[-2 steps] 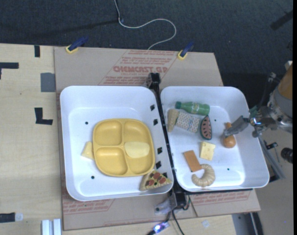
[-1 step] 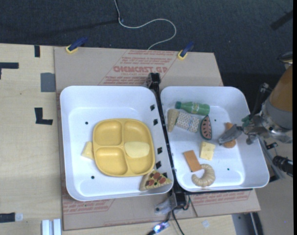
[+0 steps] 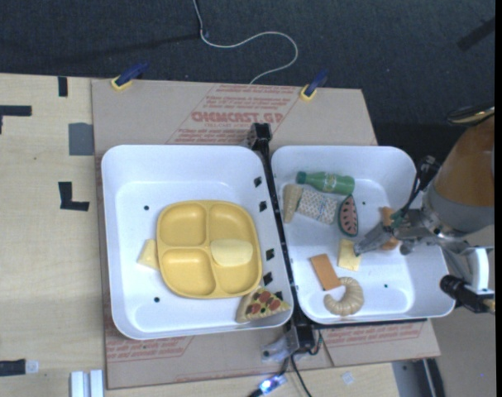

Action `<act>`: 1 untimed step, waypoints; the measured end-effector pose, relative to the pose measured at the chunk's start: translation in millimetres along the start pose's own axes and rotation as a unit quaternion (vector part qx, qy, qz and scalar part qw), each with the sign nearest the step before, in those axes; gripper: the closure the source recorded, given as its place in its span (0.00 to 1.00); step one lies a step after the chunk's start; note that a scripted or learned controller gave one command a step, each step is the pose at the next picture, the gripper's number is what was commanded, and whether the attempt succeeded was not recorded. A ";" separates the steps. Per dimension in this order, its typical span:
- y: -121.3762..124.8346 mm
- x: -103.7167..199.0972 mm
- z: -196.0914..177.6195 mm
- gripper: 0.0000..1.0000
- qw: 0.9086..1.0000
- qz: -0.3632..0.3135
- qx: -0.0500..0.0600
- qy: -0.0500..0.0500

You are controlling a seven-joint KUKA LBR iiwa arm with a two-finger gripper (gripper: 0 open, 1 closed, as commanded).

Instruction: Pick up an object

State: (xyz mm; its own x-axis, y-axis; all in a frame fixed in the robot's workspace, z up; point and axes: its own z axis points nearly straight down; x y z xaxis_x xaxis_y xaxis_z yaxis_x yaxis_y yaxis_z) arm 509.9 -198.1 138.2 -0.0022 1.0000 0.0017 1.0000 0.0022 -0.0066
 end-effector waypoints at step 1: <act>-0.4 1.4 53.0 0.00 1.000 0.000 -0.001 0.000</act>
State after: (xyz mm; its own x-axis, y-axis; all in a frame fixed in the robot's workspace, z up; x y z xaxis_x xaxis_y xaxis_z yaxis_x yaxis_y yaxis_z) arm 509.1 -196.7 85.2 -0.0020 1.0000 0.0016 1.0000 0.0020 -0.0050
